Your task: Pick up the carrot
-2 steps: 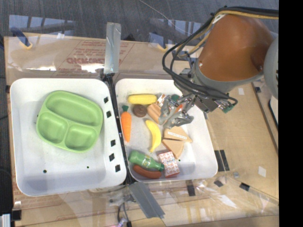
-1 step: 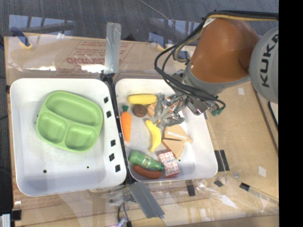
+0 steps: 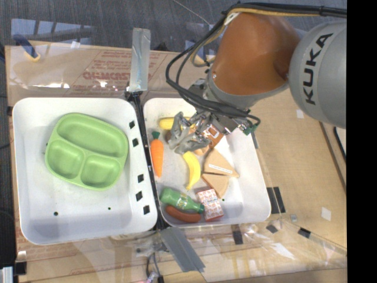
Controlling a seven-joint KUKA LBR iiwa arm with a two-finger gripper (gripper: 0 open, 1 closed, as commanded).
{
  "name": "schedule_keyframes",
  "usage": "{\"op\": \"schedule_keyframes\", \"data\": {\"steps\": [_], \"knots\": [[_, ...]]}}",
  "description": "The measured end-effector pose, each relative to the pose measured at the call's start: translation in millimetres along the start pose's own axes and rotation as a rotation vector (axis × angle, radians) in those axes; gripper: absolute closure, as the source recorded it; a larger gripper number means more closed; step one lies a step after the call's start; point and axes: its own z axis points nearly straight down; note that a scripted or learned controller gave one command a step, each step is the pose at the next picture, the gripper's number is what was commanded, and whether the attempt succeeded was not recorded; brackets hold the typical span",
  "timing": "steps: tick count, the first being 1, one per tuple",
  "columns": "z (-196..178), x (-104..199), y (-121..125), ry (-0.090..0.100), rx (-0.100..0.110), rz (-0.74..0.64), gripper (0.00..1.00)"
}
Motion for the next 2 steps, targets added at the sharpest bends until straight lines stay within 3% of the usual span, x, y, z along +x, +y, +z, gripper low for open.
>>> {"op": "schedule_keyframes", "data": {"steps": [1, 2], "knots": [[-10, -30, -62, -0.001, 0.001, -0.202, 1.0], [-7, 12, -3, 0.001, 0.0, -0.371, 1.0]]}}
